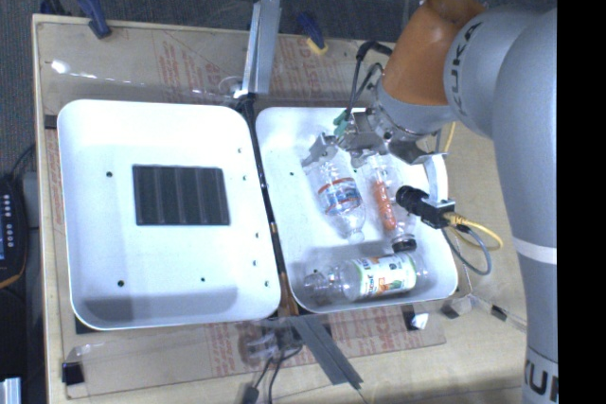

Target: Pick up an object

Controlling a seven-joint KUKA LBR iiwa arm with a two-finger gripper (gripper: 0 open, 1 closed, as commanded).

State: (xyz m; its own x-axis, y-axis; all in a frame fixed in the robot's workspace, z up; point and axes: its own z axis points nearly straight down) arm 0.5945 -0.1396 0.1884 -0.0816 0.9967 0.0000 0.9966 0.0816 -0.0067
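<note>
The right bin holds three clear plastic bottles. One with a blue label lies in the middle. Just right of it lies one with an orange label. A larger bottle with a green and orange label rests on its side along the bin's near wall. My gripper hangs over the far part of this bin, right at the top ends of the blue-label and orange-label bottles. The wrist hides how it meets them.
The left bin has a dark ribbed panel on its floor. A metal bar stands at the far edge between the bins. Blue clamps hold the board's far edge. A cable loops beside the right bin.
</note>
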